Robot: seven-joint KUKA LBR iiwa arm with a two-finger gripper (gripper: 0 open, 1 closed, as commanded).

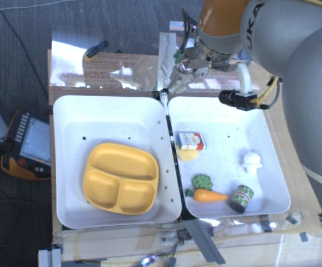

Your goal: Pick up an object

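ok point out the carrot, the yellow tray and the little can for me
carrot point(211, 196), camera view, middle of its orange body
yellow tray point(121, 160), camera view, floor of its large top compartment
can point(241, 197), camera view, its green side wall

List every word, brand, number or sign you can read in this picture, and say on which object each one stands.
"KU": large dark letters, cut off, on the grey arm beside its orange band.
Small carton in the right bin: red and white print, too small to read.
Small can in the right bin: green label, too blurred to read.
Cardboard behind the bins: faint reddish print, not legible.
Handheld pendant at far left: screen lit, text too small to read.
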